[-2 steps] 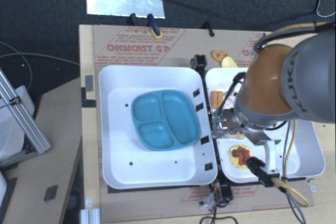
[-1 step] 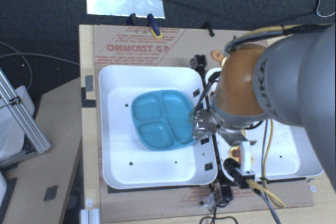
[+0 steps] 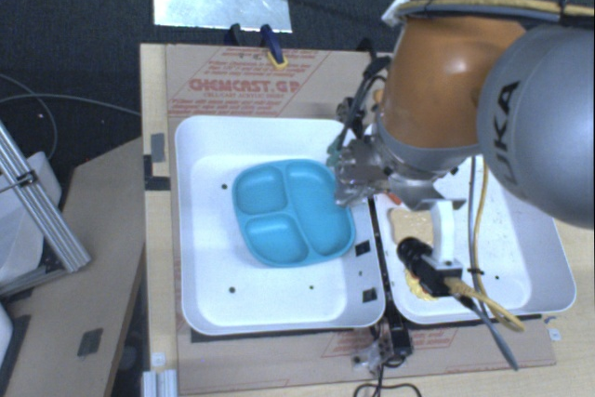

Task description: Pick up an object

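Pincer sits low over the seam between the two bins, at the right rim of the blue tray; its fingertips are lost in the dark metal cluster under the wrist, so whether it is wide, narrow or holding anything cannot be told.

Left to right:

Left bin, white and shallow, holds one blue divided tray. Tray lies flat, three compartments up, slightly rotated, its right edge just beside the wrist hardware.

Centre: black clips on the divider between the bins, below the wrist.

Right bin is largely covered by the arm, grey with the orange band. Beneath it a tan flat object rests on the bin floor, partly hidden; what it is cannot be told. A yellow cable and black fitting lie across the bin's front.

Behind the bins, cardboard with red lettering.
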Motion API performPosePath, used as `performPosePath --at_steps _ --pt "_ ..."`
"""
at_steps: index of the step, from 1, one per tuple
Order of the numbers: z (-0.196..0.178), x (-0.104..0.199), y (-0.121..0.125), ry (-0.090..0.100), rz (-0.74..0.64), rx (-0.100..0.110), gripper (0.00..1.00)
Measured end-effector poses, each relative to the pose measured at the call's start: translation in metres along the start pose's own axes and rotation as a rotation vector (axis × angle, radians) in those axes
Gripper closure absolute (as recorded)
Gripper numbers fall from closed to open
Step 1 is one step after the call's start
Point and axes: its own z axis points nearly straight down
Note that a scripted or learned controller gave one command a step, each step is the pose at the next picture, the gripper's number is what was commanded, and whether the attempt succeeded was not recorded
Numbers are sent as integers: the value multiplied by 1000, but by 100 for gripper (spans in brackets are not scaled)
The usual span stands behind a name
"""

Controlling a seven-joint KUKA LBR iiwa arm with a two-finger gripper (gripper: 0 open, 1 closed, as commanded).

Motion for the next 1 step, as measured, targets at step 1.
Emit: performPosePath --at_steps 1 --pt "-157 19 2 1 4 -5 100"
